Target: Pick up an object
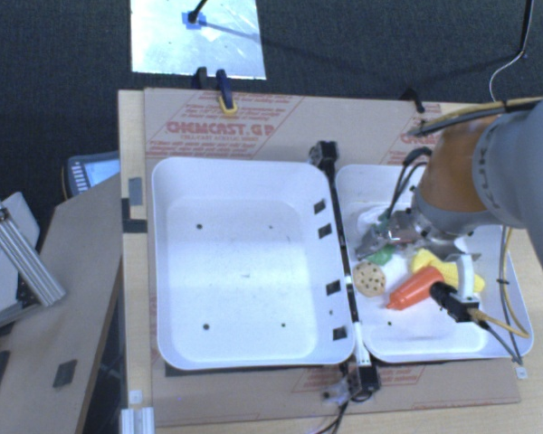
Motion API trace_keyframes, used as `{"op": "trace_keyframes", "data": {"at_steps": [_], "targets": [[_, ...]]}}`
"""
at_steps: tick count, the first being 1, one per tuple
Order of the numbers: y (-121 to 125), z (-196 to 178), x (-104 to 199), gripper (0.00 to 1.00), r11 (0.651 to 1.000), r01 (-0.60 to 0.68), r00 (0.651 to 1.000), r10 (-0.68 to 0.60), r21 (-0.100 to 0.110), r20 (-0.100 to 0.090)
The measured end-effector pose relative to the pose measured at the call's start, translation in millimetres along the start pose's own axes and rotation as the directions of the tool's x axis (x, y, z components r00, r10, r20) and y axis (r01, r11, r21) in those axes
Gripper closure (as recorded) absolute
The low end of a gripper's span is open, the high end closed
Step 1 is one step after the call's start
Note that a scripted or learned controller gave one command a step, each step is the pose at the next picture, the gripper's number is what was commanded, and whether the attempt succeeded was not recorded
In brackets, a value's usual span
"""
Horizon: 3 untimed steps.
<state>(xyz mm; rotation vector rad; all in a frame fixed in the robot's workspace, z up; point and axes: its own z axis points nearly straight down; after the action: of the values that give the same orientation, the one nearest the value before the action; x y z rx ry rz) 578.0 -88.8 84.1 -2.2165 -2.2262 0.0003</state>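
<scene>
The fingers point(377, 240) hang low in the right bin point(434, 342), but we cannot tell whether they are open or closed. Just below them lies a round speckled cookie point(371, 279), with an orange carrot point(415, 288) and a yellow piece point(448, 268) beside it. We judge these to be light, stiff plastic toys, a little slick. The carrot looks easiest, taken across its thick middle.
</scene>
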Motion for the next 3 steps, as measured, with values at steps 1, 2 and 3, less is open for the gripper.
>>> {"op": "trace_keyframes", "data": {"at_steps": [1,2,3], "targets": [[1,-11,0,1.00,1.000,0.000,1.000,0.000,-0.002,0.000],[38,-105,117,1.00,1.000,0.007,1.000,-0.007,-0.010,-0.002],[-27,-126,17,1.00,1.000,-0.012,1.000,0.012,0.000,0.002]]}}
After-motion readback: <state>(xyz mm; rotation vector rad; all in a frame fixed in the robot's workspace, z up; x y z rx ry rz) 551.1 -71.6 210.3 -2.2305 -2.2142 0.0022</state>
